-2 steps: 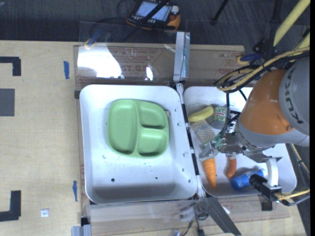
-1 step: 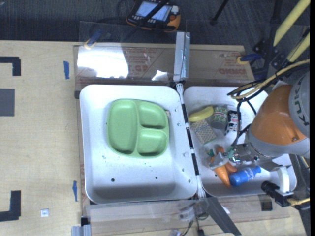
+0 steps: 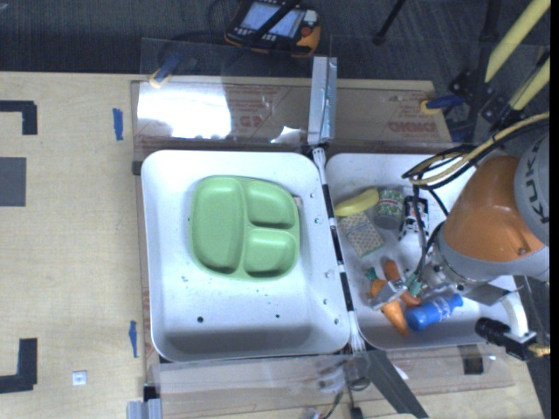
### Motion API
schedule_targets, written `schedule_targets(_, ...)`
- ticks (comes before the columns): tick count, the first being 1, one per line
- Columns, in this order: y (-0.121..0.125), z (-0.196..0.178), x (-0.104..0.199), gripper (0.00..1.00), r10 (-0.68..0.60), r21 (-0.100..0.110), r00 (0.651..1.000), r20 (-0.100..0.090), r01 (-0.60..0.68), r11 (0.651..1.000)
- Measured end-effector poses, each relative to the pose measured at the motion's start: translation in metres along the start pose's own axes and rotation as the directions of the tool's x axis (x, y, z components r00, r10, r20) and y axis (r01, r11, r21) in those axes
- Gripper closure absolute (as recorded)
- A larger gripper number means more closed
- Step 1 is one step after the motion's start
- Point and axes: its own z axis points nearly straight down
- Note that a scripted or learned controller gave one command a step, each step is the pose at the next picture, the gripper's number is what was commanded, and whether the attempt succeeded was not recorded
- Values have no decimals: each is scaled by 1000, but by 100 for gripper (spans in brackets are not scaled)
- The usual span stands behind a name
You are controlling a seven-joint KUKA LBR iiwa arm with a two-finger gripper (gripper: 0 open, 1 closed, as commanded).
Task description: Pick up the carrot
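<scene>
the arm (image 3: 502,221) is reaching in from the right of the frame and hanging over the right bin (image 3: 349,177). the end effector (image 3: 417,279) is sitting low in that bin, among the clutter; whether it is wide or narrow cannot be told. the carrot (image 3: 395,312) is lying at lower centre of the right bin, just left of and below the end effector, touching the blue bottle (image 3: 434,312). its long axis is running from upper left to lower right. the bin's lower rim is close beneath it, and the divider wall is near on the left, so open room is lying mainly above. the green plate (image 3: 244,225) is resting in the left bin (image 3: 166,260), well apart.
</scene>
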Motion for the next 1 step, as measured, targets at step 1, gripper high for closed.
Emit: schedule_targets(1,0,-9,0,100,1,-1,1000,2,-1,1000)
